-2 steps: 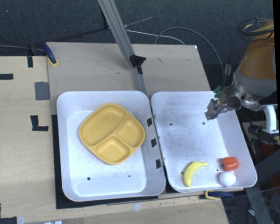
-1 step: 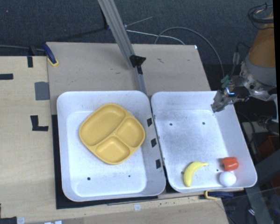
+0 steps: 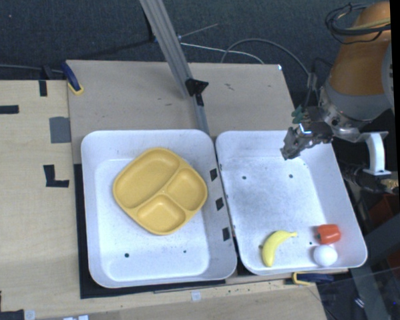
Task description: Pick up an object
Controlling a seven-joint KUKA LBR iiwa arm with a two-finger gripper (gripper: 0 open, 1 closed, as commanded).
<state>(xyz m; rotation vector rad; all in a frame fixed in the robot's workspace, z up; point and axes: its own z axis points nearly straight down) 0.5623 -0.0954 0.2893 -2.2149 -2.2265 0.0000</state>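
Observation:
In the right bin (image 3: 281, 185), near its front edge, lie a yellow banana (image 3: 274, 246), a small orange-red object (image 3: 329, 233) and a white ball (image 3: 325, 255). The ball sits just in front of the orange-red object. My gripper (image 3: 293, 146) hangs over the bin's far right corner, well away from those three things, and nothing shows under it. The left bin (image 3: 105, 261) holds a yellow divided plate (image 3: 160, 190) with three compartments.
A grey metal post (image 3: 173, 47) slants over the bench behind the bins. Black clips (image 3: 219, 203) sit along the seam between the bins. Cables trail behind the right bin. The arm's grey and orange body (image 3: 359, 67) fills the upper right.

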